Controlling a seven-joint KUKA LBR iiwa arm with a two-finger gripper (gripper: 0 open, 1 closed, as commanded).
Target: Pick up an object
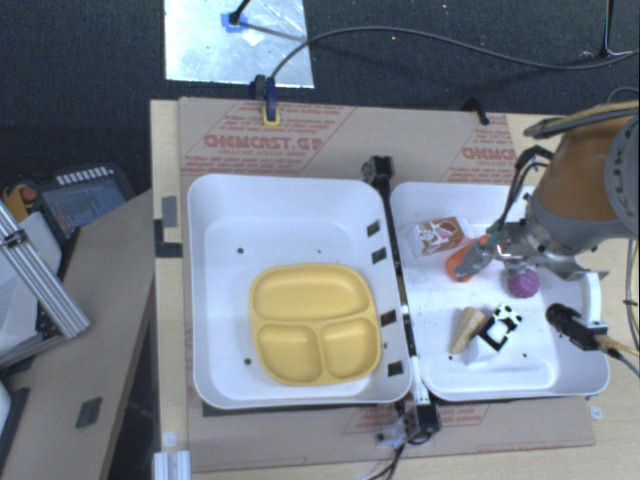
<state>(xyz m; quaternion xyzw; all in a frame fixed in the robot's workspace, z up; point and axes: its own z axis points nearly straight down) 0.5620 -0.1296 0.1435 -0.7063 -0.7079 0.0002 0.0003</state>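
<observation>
Orange object lies just beside the end effector, whose grip state seems indiscernible.

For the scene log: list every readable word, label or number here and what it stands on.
"CHEMCAST G9": red print on the brown board behind the left bin; the last characters are uncertain.
The same red print at the board's right end, partly hidden, unreadable.
Small packet in the right bin: red picture, text too small.
Keypad device: screen blurred.

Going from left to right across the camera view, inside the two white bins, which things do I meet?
Yellow divided tray → snack packet → cone-shaped piece → black-and-white block → purple object.
</observation>
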